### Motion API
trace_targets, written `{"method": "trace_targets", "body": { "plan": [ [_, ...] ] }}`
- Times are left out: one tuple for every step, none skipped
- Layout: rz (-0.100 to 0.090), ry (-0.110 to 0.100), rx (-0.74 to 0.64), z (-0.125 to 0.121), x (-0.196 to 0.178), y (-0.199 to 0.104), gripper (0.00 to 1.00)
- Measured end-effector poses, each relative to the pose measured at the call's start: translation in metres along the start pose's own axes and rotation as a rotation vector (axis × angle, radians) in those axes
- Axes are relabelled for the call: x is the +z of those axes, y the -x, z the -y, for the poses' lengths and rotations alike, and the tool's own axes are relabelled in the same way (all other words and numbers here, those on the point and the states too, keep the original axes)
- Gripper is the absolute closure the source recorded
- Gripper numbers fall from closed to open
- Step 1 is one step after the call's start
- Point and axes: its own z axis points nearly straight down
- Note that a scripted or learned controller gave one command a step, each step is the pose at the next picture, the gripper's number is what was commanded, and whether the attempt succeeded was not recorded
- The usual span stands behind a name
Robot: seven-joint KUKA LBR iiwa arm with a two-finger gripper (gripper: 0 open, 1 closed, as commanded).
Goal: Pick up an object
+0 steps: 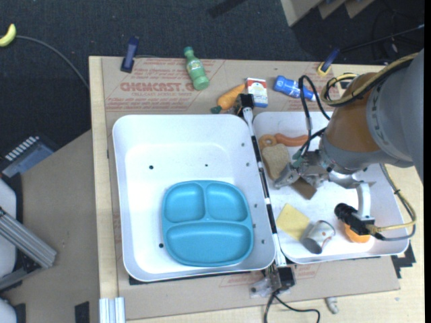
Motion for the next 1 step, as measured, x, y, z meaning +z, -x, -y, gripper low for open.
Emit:
{"method": "trace_targets", "body": {
  "plan": [
    [0.001,0.001,0.000,-0.0002,-0.0098,0.0000,1.00]
  ]
}}
